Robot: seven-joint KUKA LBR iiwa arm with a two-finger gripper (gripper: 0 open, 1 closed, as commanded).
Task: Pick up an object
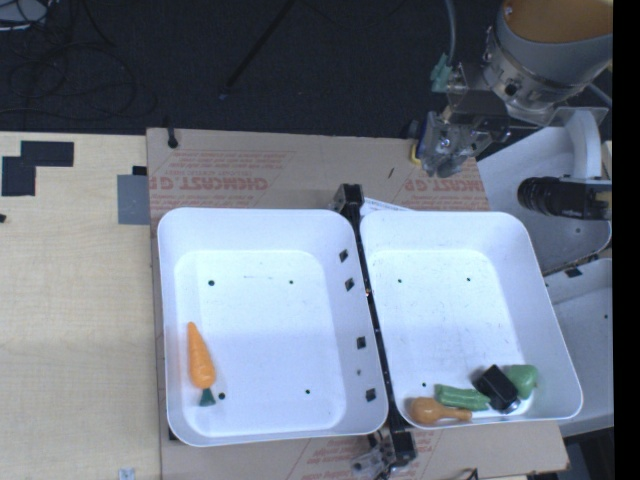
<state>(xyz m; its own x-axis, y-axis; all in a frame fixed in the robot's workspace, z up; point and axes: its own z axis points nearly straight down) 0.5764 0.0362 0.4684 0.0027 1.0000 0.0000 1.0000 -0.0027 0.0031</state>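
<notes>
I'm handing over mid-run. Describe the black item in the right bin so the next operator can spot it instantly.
Start at the right bin, the one nearer the arm, and go to its near right corner, where a few small things cluster. The black block sits tilted there, between the green pod and a rounder green piece, with an orange-tan piece nearby. It is the cluster's one dark, boxy thing.

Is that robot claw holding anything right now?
No. The gripper hangs above the bench behind the right bin, with nothing between its fingers.

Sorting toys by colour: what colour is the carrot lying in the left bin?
Orange, with a small dark green stem end; the camera view shows the carrot clearly.
</notes>
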